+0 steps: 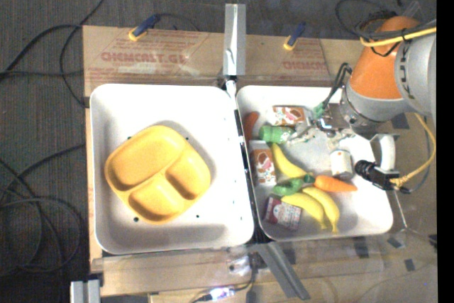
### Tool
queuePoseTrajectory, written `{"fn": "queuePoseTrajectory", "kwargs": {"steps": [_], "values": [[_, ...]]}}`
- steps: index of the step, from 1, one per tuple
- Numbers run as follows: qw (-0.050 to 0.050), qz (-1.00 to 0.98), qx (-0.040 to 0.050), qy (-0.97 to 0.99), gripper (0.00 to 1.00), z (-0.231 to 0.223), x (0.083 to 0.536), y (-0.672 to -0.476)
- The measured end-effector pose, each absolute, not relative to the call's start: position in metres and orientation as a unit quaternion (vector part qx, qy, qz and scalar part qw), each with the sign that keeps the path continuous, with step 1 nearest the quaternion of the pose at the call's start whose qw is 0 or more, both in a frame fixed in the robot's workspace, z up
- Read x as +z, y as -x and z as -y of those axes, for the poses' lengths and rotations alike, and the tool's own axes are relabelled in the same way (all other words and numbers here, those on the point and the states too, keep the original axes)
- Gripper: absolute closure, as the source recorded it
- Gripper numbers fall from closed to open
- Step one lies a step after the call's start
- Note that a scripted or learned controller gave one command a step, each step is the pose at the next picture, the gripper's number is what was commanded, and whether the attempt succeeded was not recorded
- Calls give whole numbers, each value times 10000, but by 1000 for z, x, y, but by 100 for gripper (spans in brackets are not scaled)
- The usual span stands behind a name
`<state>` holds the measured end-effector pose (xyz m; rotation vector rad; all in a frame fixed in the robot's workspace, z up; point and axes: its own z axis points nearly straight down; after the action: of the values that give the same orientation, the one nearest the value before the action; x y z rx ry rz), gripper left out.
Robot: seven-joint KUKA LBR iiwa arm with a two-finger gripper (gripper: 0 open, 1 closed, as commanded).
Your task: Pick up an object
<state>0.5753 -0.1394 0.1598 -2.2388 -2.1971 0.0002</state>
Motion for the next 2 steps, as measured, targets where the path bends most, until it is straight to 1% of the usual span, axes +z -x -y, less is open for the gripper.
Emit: {"fn": "queuePoseTrajectory", "kwargs": {"steps": [1,2], "values": [[13,6289,10,7775,100,174,127,-589],[-13,5698,24,8218,100,150,227,-627]]}}
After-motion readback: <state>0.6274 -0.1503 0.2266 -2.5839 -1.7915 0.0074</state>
